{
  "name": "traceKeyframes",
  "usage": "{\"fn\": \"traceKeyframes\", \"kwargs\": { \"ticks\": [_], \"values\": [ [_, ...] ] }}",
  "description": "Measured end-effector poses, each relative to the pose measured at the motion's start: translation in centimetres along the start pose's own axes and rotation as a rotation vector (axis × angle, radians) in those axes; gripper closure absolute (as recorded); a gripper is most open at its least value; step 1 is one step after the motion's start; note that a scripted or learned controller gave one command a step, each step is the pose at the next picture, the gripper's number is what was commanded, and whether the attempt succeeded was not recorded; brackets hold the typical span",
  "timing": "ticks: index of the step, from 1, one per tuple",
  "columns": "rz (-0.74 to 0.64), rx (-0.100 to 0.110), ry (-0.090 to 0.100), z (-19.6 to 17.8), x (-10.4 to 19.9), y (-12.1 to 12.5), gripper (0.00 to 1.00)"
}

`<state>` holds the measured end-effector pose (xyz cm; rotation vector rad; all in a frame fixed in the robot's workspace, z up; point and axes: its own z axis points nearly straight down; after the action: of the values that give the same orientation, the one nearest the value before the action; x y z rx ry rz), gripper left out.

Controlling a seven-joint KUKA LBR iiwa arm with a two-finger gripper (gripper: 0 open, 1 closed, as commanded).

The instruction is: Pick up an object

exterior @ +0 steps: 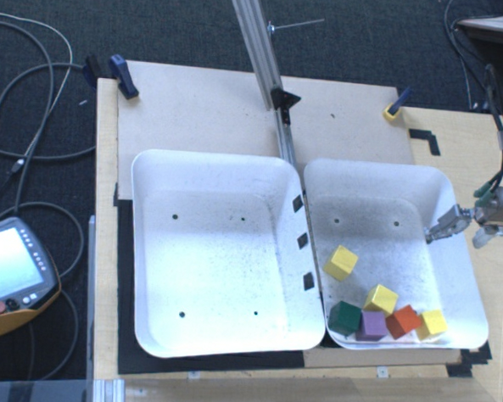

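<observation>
Several small cubes lie in the right bin [374,167]. A yellow cube [343,263] sits alone near the bin's middle left. Along the front wall there is a cluster: a second yellow cube [382,298], a green cube [345,317], a purple cube [372,324], a red cube [404,320] and a third yellow cube [433,323]. My gripper [463,232] hangs at the right bin's right rim, well above and right of the cubes. Its fingers are spread open with nothing between them.
The left bin [135,180] sits beside the right one, with black clips [302,240] along the shared wall. A slanted aluminium pole [259,48] rises behind the bins. A blue clamp [123,76] and a yellow clamp [396,107] hold the board. A teach pendant [9,279] lies on the floor at left.
</observation>
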<state>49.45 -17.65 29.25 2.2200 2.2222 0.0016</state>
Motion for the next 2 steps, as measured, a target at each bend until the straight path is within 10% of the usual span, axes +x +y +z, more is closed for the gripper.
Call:
{"fn": "traceKeyframes", "kwargs": {
  "ticks": [1,2],
  "values": [
    [0.000,-0.003,-0.002,-1.8,-0.6,1.6,0.00],
    [-0.006,0.010,0.005,7.9,7.0,0.9,0.00]
  ]
}}
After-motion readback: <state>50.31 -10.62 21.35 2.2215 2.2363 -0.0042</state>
